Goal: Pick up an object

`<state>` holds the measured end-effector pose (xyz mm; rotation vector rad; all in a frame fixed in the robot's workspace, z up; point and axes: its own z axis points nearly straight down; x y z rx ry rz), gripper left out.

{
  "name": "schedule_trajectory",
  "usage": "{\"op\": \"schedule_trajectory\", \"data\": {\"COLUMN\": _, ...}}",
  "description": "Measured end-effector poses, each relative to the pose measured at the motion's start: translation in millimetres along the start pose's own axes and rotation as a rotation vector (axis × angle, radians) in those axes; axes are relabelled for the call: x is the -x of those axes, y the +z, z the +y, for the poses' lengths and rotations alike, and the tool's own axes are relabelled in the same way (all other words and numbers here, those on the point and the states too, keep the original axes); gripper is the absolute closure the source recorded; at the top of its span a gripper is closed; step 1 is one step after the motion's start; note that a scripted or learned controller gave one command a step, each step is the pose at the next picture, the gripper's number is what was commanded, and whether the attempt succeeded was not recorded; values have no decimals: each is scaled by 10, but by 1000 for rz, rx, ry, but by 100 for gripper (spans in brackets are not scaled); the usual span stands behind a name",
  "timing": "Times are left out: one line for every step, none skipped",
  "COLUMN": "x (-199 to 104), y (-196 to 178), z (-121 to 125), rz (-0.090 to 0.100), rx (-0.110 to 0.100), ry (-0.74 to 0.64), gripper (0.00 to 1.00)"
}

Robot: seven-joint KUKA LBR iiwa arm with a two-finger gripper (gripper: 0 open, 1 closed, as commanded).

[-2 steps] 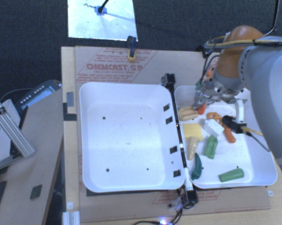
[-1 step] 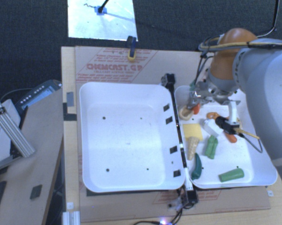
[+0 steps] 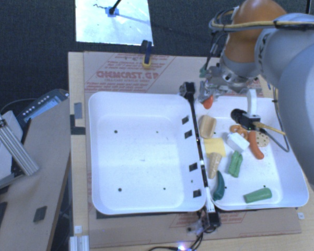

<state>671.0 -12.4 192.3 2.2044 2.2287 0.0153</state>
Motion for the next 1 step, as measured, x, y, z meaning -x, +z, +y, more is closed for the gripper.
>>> {"op": "schedule_trajectory", "data": {"x": -352, "y": -38, "z": -16, "rz": 0, "rx": -9, "ry": 3, "gripper": 100}}
